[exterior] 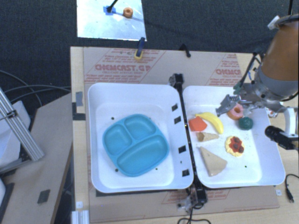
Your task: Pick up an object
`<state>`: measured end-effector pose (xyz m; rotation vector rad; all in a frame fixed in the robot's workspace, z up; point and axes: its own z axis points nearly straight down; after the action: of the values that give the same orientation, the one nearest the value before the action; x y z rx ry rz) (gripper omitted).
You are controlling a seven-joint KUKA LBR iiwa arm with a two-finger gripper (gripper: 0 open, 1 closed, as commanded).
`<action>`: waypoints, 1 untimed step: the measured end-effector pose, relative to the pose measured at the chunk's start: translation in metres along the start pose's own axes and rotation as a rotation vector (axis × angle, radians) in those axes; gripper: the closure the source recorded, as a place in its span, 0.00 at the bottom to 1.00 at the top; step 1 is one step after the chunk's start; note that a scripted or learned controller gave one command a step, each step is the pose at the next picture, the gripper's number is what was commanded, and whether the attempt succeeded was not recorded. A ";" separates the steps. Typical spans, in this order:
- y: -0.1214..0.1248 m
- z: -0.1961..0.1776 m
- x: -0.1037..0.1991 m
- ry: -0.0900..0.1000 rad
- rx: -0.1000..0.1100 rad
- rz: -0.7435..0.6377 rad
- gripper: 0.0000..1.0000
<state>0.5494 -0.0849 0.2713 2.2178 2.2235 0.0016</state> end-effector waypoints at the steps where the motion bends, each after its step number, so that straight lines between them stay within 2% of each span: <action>1: -0.032 0.146 -0.023 0.002 0.016 0.005 0.00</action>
<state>0.5175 -0.1079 0.1252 2.2320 2.2273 -0.0146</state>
